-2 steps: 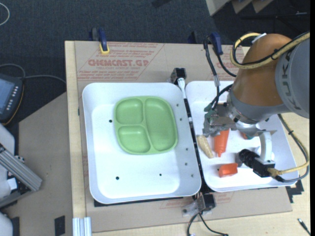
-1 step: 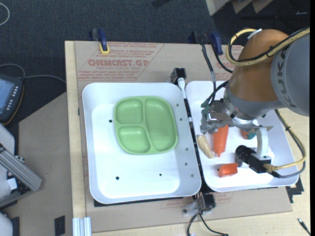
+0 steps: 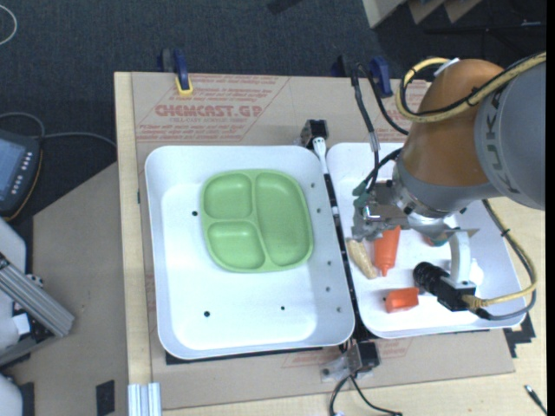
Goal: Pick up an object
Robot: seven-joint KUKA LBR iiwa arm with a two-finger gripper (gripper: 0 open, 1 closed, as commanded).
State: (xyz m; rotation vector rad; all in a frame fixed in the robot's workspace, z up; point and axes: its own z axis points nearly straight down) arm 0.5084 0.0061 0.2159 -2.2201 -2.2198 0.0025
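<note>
left bin (image 3: 173, 258): green divided plate (image 3: 257, 220) | bench (image 3: 217, 102): blue clamps (image 3: 180, 68) at far edge

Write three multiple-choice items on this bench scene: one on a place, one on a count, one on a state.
1. Where does the green divided plate lie?
A. left bin
B. right bin
C. on the bench outside both bins

2. How many compartments has the plate?
A. two
B. three
C. five

3. How does the plate lie?
A. flipped over
B. propped on the bin wall
C. flat, open side up

Answers: 1 A, it lies inside the left bin's walls; 2 B, two ridges part three wells; 3 C, the wells face the camera.
</note>
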